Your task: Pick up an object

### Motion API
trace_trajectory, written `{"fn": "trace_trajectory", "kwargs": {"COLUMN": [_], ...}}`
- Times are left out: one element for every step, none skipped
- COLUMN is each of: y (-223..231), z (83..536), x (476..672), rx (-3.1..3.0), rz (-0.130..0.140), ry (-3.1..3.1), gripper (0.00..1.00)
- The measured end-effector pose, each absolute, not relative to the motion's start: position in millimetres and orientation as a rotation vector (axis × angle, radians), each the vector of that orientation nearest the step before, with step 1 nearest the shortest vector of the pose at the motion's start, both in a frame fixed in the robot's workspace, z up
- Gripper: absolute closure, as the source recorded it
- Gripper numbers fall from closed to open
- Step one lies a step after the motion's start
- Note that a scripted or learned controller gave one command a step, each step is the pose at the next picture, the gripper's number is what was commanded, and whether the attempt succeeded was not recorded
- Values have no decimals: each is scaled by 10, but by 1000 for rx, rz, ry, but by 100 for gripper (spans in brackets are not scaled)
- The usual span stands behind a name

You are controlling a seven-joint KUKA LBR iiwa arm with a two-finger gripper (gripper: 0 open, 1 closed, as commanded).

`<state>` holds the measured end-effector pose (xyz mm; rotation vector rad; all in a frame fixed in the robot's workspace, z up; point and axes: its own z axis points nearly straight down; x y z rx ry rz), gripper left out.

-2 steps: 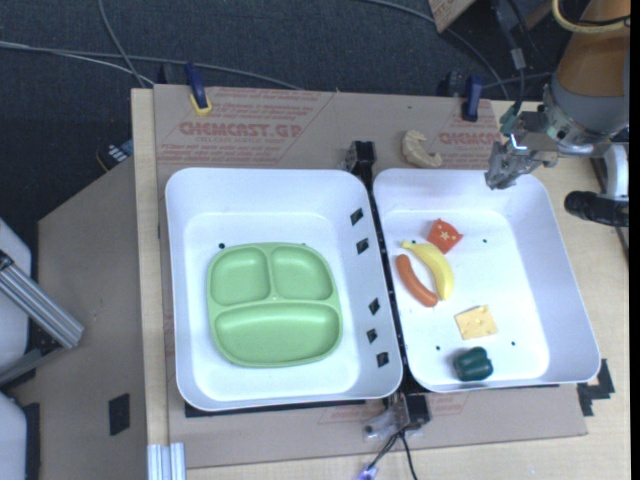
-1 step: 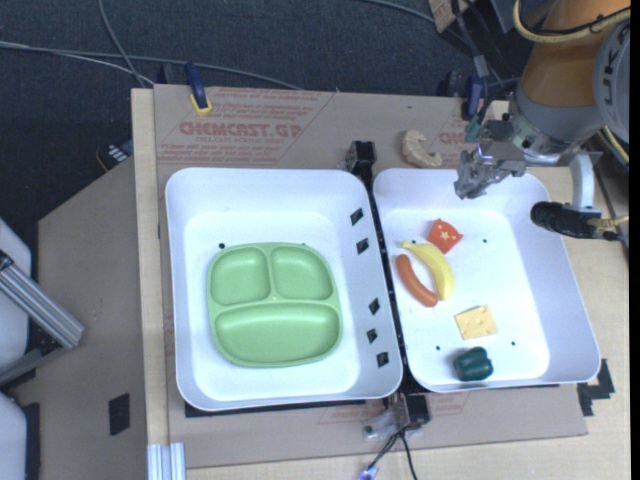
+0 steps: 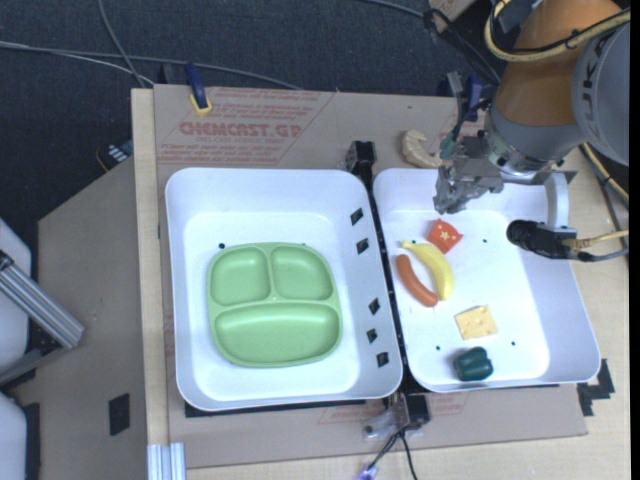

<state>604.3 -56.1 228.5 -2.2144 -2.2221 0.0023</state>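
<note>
In the right bin (image 3: pixel 560 313) lie a red block (image 3: pixel 445 235), a yellow banana (image 3: pixel 434 266), an orange-red sausage (image 3: pixel 416 279), a yellow cheese wedge (image 3: pixel 475 322) and a dark green pepper (image 3: pixel 472 364). My gripper (image 3: pixel 452 200) hangs at the back left of this bin, just above and behind the red block. Nothing shows between its tips, and the block rests on the bin floor.
The left bin (image 3: pixel 190 268) holds a green divided plate (image 3: pixel 274 303). A pale object (image 3: pixel 420 148) lies on the cardboard behind the right bin. The arm's body covers the right bin's back right corner.
</note>
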Motion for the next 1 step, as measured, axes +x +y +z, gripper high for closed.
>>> {"fn": "trace_trajectory", "kwargs": {"y": [-113], "z": [2386], "x": [5792], "rx": [-2213], "rz": [1], "ry": [-2223], "gripper": [100]}}
